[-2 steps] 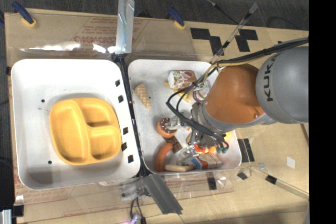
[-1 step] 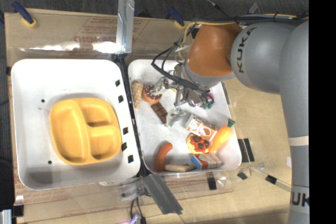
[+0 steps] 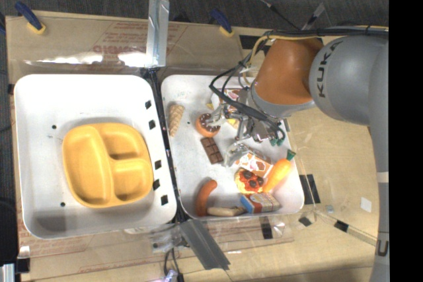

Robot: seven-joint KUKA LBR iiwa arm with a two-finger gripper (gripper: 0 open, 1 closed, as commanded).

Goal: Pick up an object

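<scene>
Reaching in from the right of the frame, the grey arm with the orange band (image 3: 285, 72) hung over the upper part of the right white bin (image 3: 186, 88). Its gripper (image 3: 246, 123) sat low among loose wires, and I could not tell if it was wide, narrow or holding anything.

No one toy was picked out yet, so any toy in that bin could be the one. Nearest was the small round brown toy with pale bits (image 3: 210, 123), just to the left of the gripper in the frame. Right under that lay the flat brown chocolate bar toy (image 3: 212, 150), its long side running down and a little to the right. Just below the gripper lay the white and red wrapped toy (image 3: 251, 167), and beside it the orange carrot toy (image 3: 279, 173), which slanted from lower left to upper right. The tan cone-shaped toy (image 3: 175, 118) lay further left, next to the bin's wall, pointing up and down. The red sausage toy (image 3: 205, 194) and the tan bread stick toy (image 3: 224, 211) were at the bottom of the bin, well apart from the gripper.

I think a short move left or down would bring it over a toy.

The left white bin (image 3: 26, 109) had the yellow plastic tray with three parts (image 3: 106, 162) in it. Both bins stood on the brown surface (image 3: 330, 155).
</scene>
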